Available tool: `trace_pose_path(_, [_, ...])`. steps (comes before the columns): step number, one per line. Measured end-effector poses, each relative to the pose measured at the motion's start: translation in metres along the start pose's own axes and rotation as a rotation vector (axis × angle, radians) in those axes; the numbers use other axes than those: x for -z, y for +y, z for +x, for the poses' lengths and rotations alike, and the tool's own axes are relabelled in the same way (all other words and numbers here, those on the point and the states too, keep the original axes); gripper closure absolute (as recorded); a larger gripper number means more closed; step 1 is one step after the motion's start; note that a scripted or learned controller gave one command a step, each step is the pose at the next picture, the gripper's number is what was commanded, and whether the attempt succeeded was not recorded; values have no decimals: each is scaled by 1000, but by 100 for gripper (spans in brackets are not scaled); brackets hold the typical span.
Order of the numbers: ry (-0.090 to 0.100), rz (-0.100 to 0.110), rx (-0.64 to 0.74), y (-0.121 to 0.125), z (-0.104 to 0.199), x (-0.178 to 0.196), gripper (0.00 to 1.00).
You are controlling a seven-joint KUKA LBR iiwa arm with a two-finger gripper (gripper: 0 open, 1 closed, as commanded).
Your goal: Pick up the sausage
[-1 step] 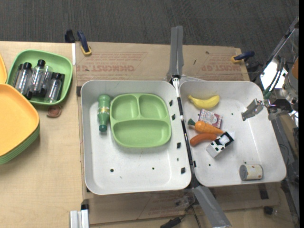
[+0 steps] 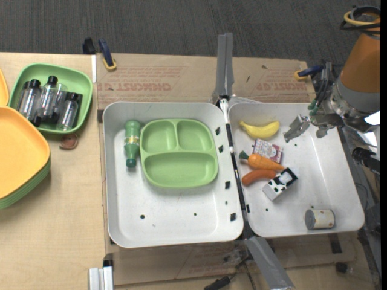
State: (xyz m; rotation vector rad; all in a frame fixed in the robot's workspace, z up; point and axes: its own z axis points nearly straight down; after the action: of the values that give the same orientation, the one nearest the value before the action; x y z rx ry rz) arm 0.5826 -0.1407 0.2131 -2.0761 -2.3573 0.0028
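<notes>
My claw (image 2: 305, 125) hangs open and empty over the right bin's (image 2: 338, 222) upper right part. The sausage (image 2: 258, 176) lies well apart, lower left, just below the carrot (image 2: 264, 162).

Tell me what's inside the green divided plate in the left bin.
Nothing lies in the green divided plate; all three compartments show bare green. A green bottle lies beside it on its left, outside the rim. The bin floor beneath the plate is covered.
</notes>
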Motion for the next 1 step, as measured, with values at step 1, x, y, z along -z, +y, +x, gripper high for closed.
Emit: trace_pose_path(1, [1, -1, 48, -27, 48, -116, 0])
